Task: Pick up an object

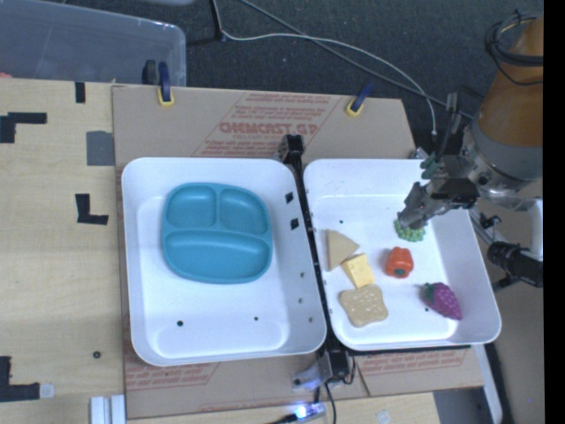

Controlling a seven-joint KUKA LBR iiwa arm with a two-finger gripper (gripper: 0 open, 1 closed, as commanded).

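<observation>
My gripper [417, 212] hangs low in the right bin [353, 179], right over a small green toy [410, 231] near the bin's far right side; how wide it stands I cannot tell, nor whether it has hold. The toy looks light, hard and slick, so I'd pinch across its middle.

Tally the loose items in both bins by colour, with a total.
Blue: 1, divided plate
Tan: 2, wedge, bread slice
Yellow: 1, cheese block
Red-orange: 1, pepper
Purple: 1, grapes
Green: 1, piece under the gripper
Total: 7
</observation>
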